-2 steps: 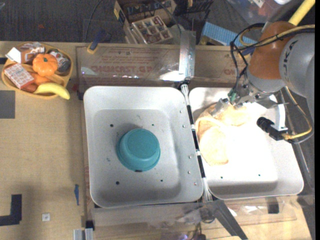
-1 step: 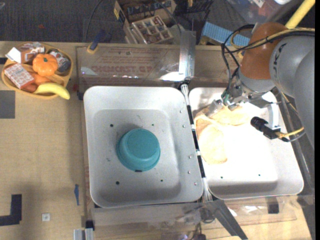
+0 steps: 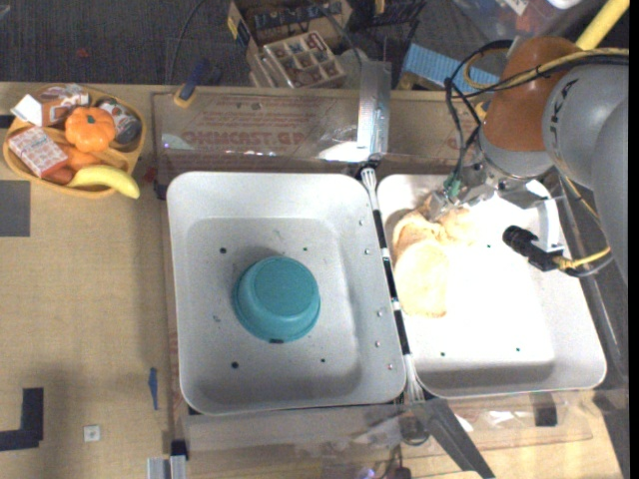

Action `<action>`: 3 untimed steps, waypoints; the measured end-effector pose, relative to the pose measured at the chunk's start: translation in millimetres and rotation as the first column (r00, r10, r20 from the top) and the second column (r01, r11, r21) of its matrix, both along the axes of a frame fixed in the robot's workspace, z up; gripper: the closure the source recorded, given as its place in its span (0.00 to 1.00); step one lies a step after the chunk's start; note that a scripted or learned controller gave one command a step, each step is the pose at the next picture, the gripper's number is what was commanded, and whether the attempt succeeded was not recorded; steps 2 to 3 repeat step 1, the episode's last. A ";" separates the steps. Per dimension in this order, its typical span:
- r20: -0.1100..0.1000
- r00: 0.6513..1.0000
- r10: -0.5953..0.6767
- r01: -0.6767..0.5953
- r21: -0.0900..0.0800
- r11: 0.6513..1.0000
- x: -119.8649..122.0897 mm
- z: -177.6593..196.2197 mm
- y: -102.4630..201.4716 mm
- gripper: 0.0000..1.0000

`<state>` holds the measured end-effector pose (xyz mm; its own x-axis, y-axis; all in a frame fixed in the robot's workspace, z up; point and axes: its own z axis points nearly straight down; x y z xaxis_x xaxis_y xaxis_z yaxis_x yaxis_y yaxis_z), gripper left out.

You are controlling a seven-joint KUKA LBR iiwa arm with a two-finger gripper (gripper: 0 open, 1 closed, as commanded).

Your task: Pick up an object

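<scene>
1. Bins sit side by side on the bench so the arm can reach either from the right: the left bin and the right bin meet along a shared rim near the middle of the view.

2. A teal bowl lies upside down near the middle of the left bin, well apart from the walls. Turned over like that, it offers a smooth dome and no rim, so I judge it an awkward grab.

3. A pale, soft-looking lump, yellowish and overexposed, rests against the left side of the right bin. What it is I cannot make out.

4. The gripper is low over the upper left corner of the right bin, at the top edge of that lump, which makes the lump the likely target.

5. Glare and blur hide the tip, so whether the pincer is released, clenched or grasping anything cannot be told.

6. Being close to the rim, the lump leaves little room on its wall side; a slip or a knock on the rim seems the main risk.

7. A tray of toy food stands on the bench at far left, out of play.
</scene>
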<state>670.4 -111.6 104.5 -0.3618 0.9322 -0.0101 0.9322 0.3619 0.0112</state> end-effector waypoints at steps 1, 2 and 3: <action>-0.008 0.928 0.372 -0.372 0.002 0.928 -2.6 82.0 29.1 1.00; -0.008 0.928 0.372 -0.372 0.002 0.928 -2.6 82.0 29.1 1.00; -0.008 0.928 0.372 -0.372 0.002 0.928 -2.6 82.0 29.1 1.00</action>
